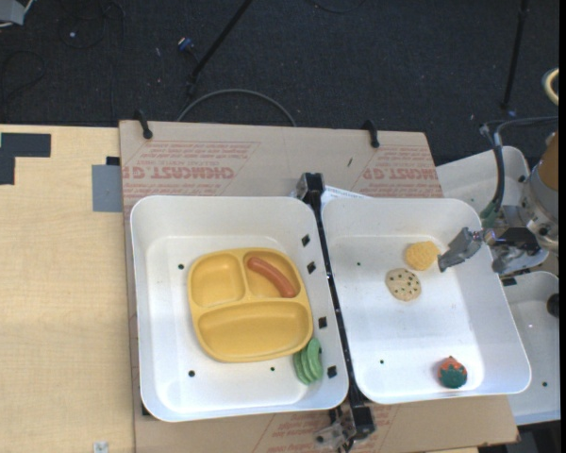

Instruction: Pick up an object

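Camera view: the gripper (pixel 481 250) sat at the right bin's (pixel 491 366) far right edge, arm reaching in from the right. Its fingers looked spread apart w/ nothing between them, so open and empty by my read. One finger tip hung just beside the round yellow cracker (pixel 422 255), near but not touching as far as I could tell. The chocolate-chip cookie (pixel 404 284) lay just below-left of the cracker, close to it. A small red-and-green toy, prob. a strawberry (pixel 453 373), sat well apart near the bin's lower right corner.

Left bin (pixel 160 253) held a yellow divided plate (pixel 250 324) w/ a hot dog (pixel 273 275) in its upper right compartment, and a green ribbed piece (pixel 309 360) just off the plate's lower right rim.

Risks, my guess: cracker and cookie were flat, thin discs lying flush on smooth white plastic, so the fingers could skate over them or push them away instead of closing round an edge. Being so close together, one could get nudged while going for the other. The strawberry looked chunkier, likely an easier grab.
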You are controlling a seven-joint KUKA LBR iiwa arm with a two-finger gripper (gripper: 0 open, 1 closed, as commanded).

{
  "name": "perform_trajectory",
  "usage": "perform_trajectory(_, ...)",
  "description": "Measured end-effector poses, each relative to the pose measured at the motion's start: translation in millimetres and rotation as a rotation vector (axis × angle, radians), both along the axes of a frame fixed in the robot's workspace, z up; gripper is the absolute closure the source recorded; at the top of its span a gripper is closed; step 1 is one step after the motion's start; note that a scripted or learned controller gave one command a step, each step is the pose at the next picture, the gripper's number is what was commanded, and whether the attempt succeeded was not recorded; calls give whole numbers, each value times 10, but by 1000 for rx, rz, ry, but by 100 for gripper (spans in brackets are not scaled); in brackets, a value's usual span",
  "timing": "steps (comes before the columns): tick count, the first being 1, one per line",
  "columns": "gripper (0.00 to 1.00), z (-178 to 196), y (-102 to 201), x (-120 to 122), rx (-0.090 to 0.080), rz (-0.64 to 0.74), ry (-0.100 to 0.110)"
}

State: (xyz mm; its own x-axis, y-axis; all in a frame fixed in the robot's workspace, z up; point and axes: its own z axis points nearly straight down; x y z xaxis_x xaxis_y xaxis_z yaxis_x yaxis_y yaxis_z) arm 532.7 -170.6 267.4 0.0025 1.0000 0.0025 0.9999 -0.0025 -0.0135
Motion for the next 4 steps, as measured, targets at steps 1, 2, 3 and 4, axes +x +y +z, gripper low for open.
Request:
perform_trajectory(1, 0, 61, 4, 22, -3, 3, -12)
perform_trajectory(2, 0, -408, 52, 81, 0, 3, -6)
perform_trajectory(3, 0, -891, 50, 69, 0, 2, -6)
perform_trajectory(4, 0, -1480, 13, 135, 0, 1, -6)
